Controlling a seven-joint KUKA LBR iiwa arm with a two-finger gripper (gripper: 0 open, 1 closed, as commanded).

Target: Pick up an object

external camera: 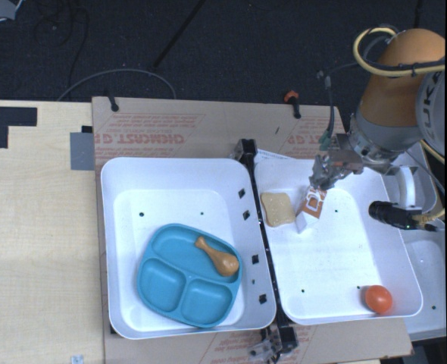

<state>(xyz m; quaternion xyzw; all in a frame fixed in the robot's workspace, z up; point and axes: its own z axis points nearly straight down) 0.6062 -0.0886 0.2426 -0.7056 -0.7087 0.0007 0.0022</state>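
Nearest the camera, an orange ball (pixel 378 299) sits in the right bin's (pixel 337 309) front corner, likely rolled against the wall. In the left bin (pixel 125 203), a blue divided tray (pixel 170 287) lies flat with a toy drumstick (pixel 217 256) resting across its ridges. Farther back, a tan sponge-like block (pixel 277 208) lies near the divider. Just beyond it, the claw (pixel 323 179) hangs over the right bin, and a small orange-and-white packet (pixel 312 204) dangles below it, seemingly pinched at its top edge; whether that grip is firm, I cannot tell.
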